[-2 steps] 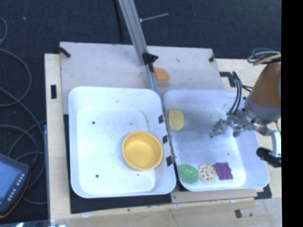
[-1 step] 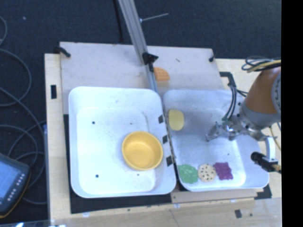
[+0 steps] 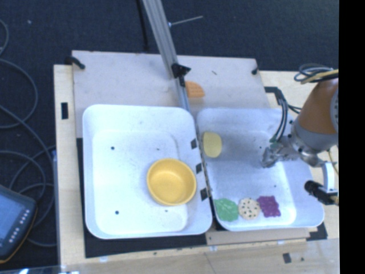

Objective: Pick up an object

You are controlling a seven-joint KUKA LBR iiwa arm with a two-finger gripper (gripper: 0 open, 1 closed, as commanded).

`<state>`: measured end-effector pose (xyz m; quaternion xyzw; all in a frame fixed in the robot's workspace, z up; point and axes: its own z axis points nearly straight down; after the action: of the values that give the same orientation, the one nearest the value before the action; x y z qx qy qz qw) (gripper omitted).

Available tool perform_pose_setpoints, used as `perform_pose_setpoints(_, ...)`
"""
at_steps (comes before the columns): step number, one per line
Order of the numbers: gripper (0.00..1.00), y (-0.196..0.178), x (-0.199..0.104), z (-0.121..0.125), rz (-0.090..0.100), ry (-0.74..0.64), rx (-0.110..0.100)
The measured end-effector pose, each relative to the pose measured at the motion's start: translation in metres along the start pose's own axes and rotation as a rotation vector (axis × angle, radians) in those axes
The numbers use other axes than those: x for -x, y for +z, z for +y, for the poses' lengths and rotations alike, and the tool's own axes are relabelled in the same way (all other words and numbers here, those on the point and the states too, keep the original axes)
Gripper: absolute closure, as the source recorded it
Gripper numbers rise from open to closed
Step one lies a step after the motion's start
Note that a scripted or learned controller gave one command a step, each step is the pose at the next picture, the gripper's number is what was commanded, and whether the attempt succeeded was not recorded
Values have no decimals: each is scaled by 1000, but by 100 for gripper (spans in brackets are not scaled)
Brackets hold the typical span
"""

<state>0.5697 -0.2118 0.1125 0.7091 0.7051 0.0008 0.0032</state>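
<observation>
In the right bin (image 3: pixel 285 207), three small objects lie in a row along the near wall: a green piece (image 3: pixel 226 209) at the left, a round tan cookie-like piece with dark spots (image 3: pixel 248 208) just beside it in the middle, and a purple piece (image 3: pixel 268 206) at the right, close to the cookie. A pale yellow rounded object (image 3: pixel 212 144) rests apart from them at the bin's left edge, near the divider between the two bins. The end effector (image 3: pixel 270 156) hangs over the right part of this bin, above bare white floor, well apart from the row of three and from the pale yellow object; nothing is visible in it, and whether it is spread or pressed together I cannot tell at this angle. Behind it the grey arm with its orange band (image 3: pixel 318 110) comes in from the right. The left bin (image 3: pixel 108 153) holds a yellow bowl (image 3: pixel 171 181), upright, toward its right side. Both bins sit side by side on the desk (image 3: pixel 125 73), where a small orange object (image 3: pixel 194 90) lies beyond the bins beside a slanted metal rail (image 3: pixel 162 33).
</observation>
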Motion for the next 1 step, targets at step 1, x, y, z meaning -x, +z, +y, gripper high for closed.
perform_pose_setpoints(1, 100, -64, 4, 6, 0, -9, 3)
